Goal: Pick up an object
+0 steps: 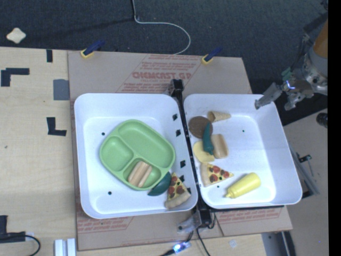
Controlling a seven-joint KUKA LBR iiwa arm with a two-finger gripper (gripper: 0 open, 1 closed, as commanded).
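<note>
My gripper [278, 100] hangs over the far right corner of the right bin [266, 143], open, with nothing between its fingers. The toy food lies well to its left, along the bin's left side: a brown round piece [199, 125], a tan cone [219, 116], a teal pepper-like piece [207, 137], a tan bun [220, 146] and a pale yellow piece [201, 153]. A pizza slice [216, 173] and a yellow bottle [244, 185] lie near the front of that bin.
The left bin [90, 121] holds a green divided plate [130, 145] with a tan sausage piece [139, 173] in one compartment. A dark teal piece [160, 187] and a second pizza slice [177, 191] lie beside the plate's front right. A cable crosses the dark floor behind.
</note>
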